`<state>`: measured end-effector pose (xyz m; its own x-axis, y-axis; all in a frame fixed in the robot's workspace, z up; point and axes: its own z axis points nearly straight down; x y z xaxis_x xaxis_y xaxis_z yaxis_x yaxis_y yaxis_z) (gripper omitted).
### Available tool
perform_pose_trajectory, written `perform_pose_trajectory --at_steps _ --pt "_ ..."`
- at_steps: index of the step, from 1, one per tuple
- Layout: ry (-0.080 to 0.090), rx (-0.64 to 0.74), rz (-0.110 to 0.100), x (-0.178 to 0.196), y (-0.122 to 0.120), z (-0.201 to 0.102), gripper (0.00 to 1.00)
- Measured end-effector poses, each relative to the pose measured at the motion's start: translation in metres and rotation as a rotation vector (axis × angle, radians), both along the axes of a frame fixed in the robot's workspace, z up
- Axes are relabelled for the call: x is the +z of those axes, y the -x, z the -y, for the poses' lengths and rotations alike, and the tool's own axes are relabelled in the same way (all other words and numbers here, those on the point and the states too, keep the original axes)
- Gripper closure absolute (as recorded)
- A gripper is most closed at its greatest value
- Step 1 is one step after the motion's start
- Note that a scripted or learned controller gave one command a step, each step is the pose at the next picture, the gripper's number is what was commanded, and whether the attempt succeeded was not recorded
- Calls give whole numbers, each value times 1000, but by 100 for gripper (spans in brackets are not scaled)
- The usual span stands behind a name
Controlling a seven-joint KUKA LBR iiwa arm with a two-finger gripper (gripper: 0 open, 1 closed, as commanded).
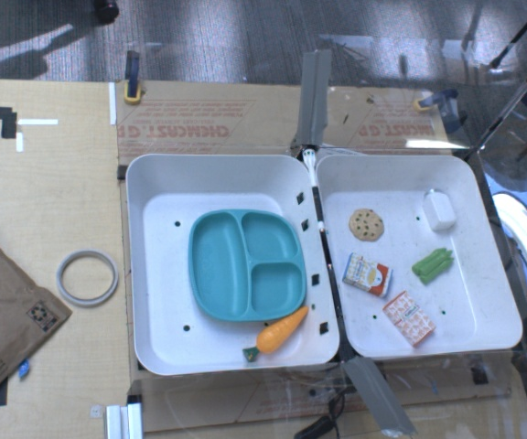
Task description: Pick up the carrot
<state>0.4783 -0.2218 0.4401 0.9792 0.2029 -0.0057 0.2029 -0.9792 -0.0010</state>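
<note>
Orange carrot in left bin, touching teal tray

Cardboard sheet behind the bins — red print, upside down from this view; the letters "CHEMCAST" can be made out, the rest unclear. Brown cardboard box at the left edge — black lettering, of which "BOX" is legible, beside a square code mark.

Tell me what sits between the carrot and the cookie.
In the camera view, the bins' adjoining walls lie between the carrot in the left bin and the cookie in the right bin. The teal divided plate's corner sits just left of that line.
</note>
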Motion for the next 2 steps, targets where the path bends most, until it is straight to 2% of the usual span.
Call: perform_pose_trajectory --at_steps 1,2 --pt "0 -4 -1 -8 0 0 100" --pt "0 0 1 0 0 0 100"
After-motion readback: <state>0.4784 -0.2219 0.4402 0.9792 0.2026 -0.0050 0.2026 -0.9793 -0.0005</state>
